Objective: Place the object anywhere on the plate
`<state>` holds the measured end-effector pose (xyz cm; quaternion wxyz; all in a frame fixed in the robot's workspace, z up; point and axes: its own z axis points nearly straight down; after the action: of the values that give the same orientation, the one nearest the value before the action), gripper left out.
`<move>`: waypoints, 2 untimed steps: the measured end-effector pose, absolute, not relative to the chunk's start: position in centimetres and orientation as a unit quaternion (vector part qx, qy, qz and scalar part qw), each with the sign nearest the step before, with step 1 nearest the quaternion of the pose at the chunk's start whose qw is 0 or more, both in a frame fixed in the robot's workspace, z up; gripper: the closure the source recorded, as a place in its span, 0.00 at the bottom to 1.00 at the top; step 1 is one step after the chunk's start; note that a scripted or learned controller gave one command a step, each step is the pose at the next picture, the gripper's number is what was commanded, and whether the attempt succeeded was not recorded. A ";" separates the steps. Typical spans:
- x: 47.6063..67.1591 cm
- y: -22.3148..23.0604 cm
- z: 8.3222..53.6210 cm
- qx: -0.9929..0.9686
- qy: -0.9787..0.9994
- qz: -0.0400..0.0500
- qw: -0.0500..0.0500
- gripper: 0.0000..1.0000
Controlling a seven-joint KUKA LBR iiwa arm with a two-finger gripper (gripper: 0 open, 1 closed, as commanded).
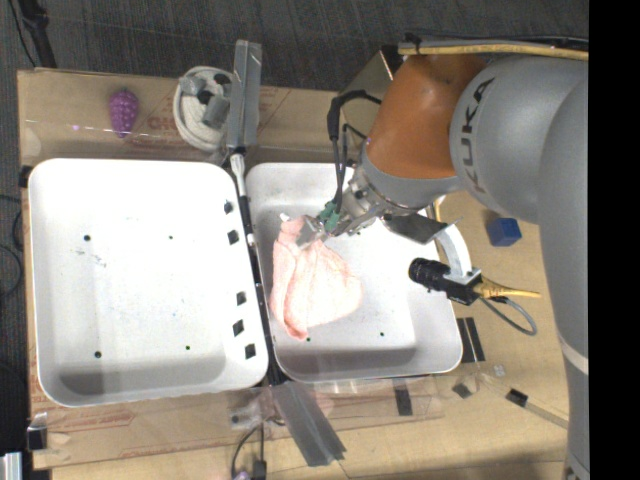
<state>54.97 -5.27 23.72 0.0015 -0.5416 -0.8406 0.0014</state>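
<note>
A pale pink plate [315,288] lies in the right white bin [430,343], against its left wall. My gripper [333,218] hangs low over the plate's upper edge, at the end of the grey arm with the orange band [425,118]. A small greenish-grey shape sits at the gripper's tip; I cannot tell whether it is a held object or part of the gripper. The arm hides the bin's upper right part.
The left white bin [130,278] stands beside the right one, with a row of black clips [240,298] on the divider. Behind the bins lie a purple bumpy object [123,111] and a white roll [203,103]. A blue block [505,231] sits at the right.
</note>
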 end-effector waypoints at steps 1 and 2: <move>57.4 -1.5 23.2 -0.361 -0.933 0.001 0.000 1.00; 58.7 2.8 23.9 -0.167 -0.986 0.000 0.000 1.00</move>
<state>58.73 2.84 23.88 -0.0004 -0.1670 -0.9859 0.0004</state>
